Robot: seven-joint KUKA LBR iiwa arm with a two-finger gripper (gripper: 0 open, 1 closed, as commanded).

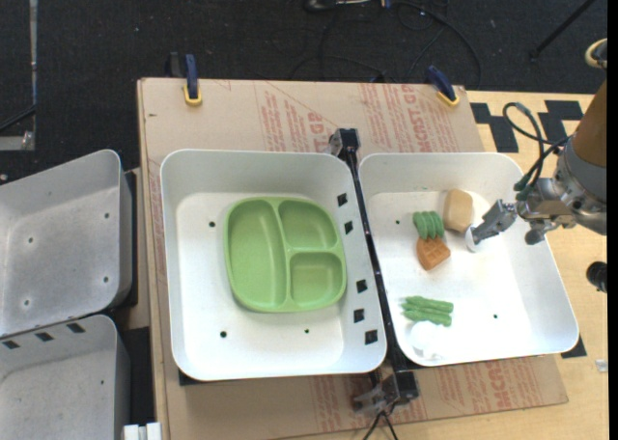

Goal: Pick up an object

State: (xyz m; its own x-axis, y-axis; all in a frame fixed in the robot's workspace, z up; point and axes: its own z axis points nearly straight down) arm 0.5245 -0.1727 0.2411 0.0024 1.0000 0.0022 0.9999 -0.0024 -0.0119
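The right bin [541, 313] holds a tan bread-like lump [458, 207], a small green ridged piece [428, 225], an orange-brown waffle-like piece [434, 253], a green bean pod [428, 309] and a white round piece [426, 337]. My gripper [491, 223] reaches in from the right, low over the bin, just right of the tan lump. One grey finger [493, 220] points down-left toward the lump. Nothing is seen held between the fingers.
The left bin [193, 332] holds a green divided plate [286, 253]. A black divider [362, 255] runs between the bins. Grey metal trays [58, 235] lie at the far left. Blue-and-yellow clamps [191, 81] hold the cardboard at the back.
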